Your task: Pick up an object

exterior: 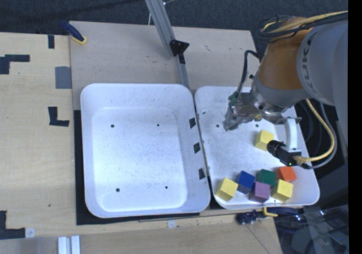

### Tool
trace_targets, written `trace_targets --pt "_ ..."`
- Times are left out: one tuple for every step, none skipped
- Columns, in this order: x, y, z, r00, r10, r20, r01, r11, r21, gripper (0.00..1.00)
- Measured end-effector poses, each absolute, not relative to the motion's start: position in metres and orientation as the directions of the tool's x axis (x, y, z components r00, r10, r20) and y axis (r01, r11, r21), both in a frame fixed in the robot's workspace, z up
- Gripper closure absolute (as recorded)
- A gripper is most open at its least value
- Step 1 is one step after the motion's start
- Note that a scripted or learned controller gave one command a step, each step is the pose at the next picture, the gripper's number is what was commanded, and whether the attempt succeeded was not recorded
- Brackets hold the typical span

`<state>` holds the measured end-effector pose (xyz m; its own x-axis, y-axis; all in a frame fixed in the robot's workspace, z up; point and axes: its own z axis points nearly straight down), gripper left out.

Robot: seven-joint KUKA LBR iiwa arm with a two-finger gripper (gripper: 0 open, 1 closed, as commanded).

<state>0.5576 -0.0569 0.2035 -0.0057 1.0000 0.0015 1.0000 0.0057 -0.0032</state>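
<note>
While the hand [233, 121] hovers, a yellow cube [263, 140] (matte) sits nearby.

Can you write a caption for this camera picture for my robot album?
Robot tool hovers over the right bin, colourful blocks clustered at its near edge.

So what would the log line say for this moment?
arm: over right bin | claw: above bare floor, nothing held | blocks: clustered at near edge | left bin

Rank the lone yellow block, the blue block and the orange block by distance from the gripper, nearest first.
Measured from the gripper in the camera view:
1. Lone yellow block, just to its right in the right bin.
2. Blue block, below it in the cluster at the bin's near edge.
3. Orange block, at the cluster's right end.
</note>
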Motion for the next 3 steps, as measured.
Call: trace_targets --pt "0.54 -0.002 0.219 -0.008 1.0 0.003 1.0 0.008 -0.002 1.0" --pt "0.524 0.042 0.224 -0.007 1.0 0.002 1.0 0.007 -0.003 1.0" --pt "0.521 0.099 0.22 -0.008 1.0 0.001 1.0 0.008 -0.003 1.0"
